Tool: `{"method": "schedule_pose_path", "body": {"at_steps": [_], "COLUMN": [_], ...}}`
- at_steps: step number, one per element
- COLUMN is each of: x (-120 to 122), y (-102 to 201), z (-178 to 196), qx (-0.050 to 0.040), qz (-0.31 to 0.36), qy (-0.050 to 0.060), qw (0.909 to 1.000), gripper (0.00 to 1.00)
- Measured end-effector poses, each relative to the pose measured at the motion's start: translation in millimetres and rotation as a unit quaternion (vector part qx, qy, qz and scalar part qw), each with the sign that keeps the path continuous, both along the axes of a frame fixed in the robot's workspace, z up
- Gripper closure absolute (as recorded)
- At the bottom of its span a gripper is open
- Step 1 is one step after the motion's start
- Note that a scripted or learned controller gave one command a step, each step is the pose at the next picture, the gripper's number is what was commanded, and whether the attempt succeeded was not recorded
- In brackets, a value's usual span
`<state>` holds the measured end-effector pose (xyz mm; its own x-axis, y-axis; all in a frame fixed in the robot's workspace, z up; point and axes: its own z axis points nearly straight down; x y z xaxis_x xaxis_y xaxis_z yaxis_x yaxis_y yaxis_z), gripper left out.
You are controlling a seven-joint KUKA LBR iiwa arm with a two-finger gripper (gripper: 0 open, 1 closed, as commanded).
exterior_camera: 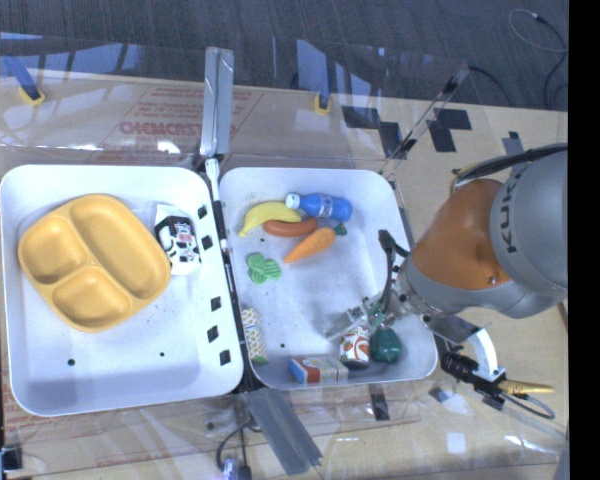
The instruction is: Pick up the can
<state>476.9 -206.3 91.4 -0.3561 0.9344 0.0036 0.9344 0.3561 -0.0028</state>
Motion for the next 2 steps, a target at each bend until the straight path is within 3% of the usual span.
{"method": "schedule_pose_path", "body": {"at_steps": [1,2], "x": [0.9,0.5], "y": [0.6,33.4], "z": [9.8,93.4], "qx": [0.0001,-0.0011], "qz": [0.003,-0.030], "qy": [0.000,-0.002], "qw": [1.0000,0.9996], "gripper": [1.00,1.00]}}
